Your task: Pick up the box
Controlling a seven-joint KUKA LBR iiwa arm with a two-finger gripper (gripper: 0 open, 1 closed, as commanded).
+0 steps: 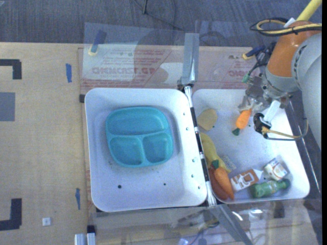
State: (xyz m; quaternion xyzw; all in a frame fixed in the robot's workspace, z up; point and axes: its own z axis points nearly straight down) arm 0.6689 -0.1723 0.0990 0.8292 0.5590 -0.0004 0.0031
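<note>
Camera view showed you, left to right: the blue tray (139,136) mid-frame, the box (244,178) lying lower right, the gripper (251,106) upper right, its opening hard to tell. Approach was in hand; next you needed a descent onto the box.

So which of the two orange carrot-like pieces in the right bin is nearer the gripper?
The small carrot at the bin's upper part, right beside the gripper. The bigger orange piece lies along the bottom left, by the yellow banana.

Teal tray (138,136), white bins (97,152), orange-and-white box (244,179), green bottle (269,188)
</note>
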